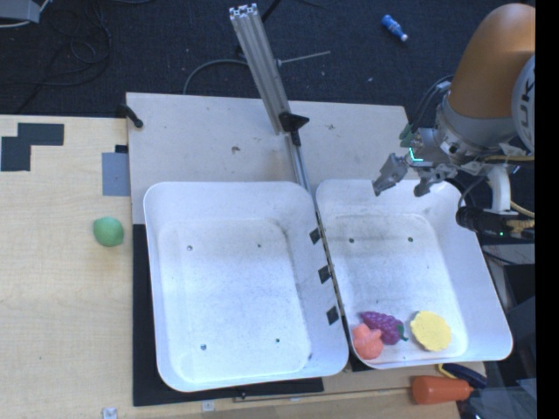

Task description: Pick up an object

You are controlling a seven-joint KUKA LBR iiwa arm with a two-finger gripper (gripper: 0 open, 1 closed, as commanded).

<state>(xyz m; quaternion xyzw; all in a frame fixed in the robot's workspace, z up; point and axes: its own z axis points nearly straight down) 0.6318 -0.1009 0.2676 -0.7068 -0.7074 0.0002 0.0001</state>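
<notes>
A: Start at the left. What sits on the table [52, 260]?

B: A small green ball [108, 231] lies on the pale wood, well left of both bins. Some dark flat patches are on the wood at the far left.

A: And the left bin [157, 234]?

B: White and shallow, with only specks and a few small dots on its floor. A grey metal rail [266, 72] slants down from the far side towards the seam where the two bins meet.

A: The right bin [476, 269]?

B: Its things are gathered at the near edge. An orange piece [367, 342] lies in the near-left corner, a purple grape bunch [382, 324] touches it on the far-right side, and a yellow round piece [431, 331] lies just right of the grapes.

A: Anything outside it?

B: An orange object [439, 389] lies on the table just near of the right bin. A small blue thing [394, 28] is on the dark floor far off.

A: The pincer [404, 180]?

B: It hangs over the far edge of the right bin, well apart from the three pieces. Its two fingers [387, 176] are spread apart with nothing between them. The grey arm with its orange band [493, 59] comes in from the right.
</notes>
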